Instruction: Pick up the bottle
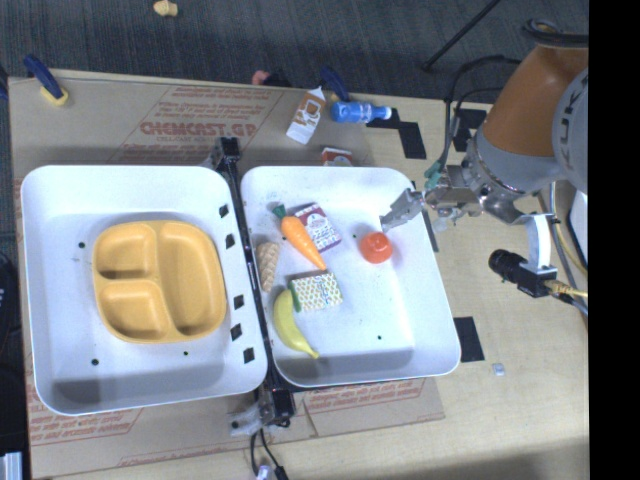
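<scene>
Bottle (360, 113) lies outside the right bin (425, 308) holding carrot (300, 241) and banana (290, 325); hand (398, 211) grip unclear.

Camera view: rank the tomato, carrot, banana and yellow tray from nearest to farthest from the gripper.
From the gripper:
1. Tomato, just below-left of it, right bin.
2. Carrot, middle of the right bin.
3. Banana, lower left of the right bin.
4. Yellow tray, left bin.

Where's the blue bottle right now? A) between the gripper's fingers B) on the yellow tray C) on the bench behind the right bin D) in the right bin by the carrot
C: the blue bottle lies on its side on the cardboard behind the right bin, outside its rim.
</scene>
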